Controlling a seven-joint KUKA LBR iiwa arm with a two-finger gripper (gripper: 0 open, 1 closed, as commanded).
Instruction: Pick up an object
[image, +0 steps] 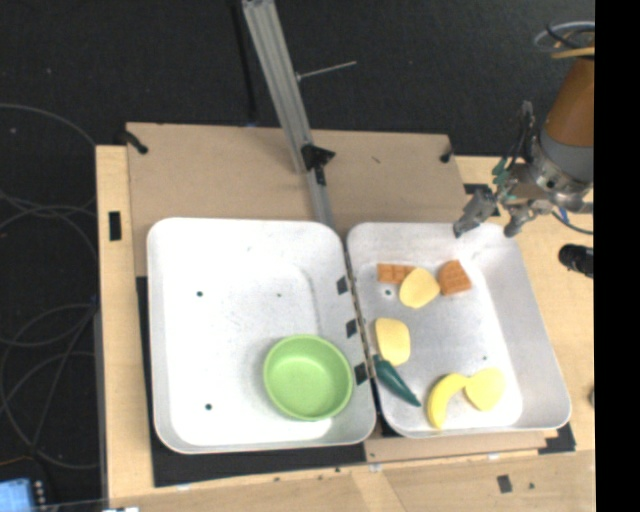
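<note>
We are hovering the gripper (492, 214) with fingers spread over the right bin's (530, 300) far corner; nearest beyond it is the brown block (455, 278), so we should be descending squarely astride it.

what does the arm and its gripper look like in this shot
The arm has an orange-brown band above a grey wrist section. Below it sits a darker grey, metallic gripper with two slim dark fingers. Thin dark cables run down the left side of the wrist, and small greenish details sit near the gripper base. No readable markings are visible.
</note>
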